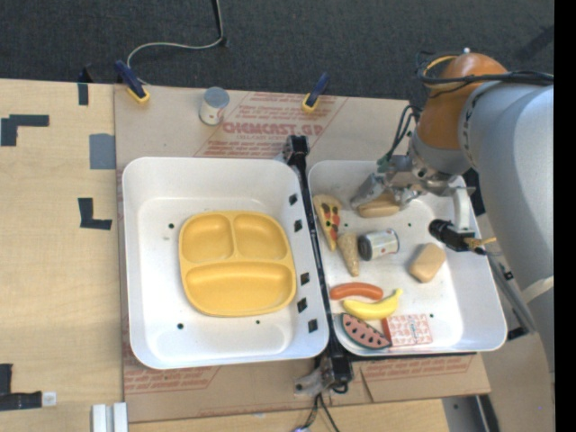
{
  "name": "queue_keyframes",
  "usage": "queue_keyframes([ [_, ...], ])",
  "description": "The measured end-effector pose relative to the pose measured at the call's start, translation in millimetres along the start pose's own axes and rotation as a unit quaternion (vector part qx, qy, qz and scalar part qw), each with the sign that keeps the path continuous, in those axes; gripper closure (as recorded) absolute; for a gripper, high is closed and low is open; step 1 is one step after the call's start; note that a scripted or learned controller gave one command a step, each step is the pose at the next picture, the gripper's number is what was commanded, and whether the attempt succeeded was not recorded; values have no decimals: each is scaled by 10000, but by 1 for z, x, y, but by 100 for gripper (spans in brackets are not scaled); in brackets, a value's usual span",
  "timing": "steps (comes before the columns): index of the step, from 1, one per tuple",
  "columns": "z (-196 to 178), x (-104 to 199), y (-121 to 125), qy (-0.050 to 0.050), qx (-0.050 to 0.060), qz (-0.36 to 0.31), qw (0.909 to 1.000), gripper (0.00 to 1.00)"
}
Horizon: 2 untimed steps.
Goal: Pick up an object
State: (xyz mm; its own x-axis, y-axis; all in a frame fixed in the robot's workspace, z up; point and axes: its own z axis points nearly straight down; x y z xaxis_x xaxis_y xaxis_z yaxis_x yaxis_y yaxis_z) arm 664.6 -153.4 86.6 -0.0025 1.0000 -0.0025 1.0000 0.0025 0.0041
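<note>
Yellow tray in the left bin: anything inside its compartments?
The yellow tray shows three bare compartments, nothing in them. Whatever lies beneath it on the left bin floor is covered.

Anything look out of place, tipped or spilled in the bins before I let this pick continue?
Nothing stands out. The yellow divided plastic plate lies flat in the left white bin. The toy food, including the yellow banana, red hot dog and small grey can on its side, lies scattered in the right white bin, below the gripper.

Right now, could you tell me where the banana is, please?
The banana lies in the right bin, toward its near edge, just below the hot dog and above the watermelon slice.
</note>
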Motion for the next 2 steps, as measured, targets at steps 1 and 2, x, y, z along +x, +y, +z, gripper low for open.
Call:
queue_keyframes([
  [1, -10, 0, 0, -11, 1, -10, 10000, 100],
  [2, -99, 96, -68, 20, 15, -7, 10000, 100],
])
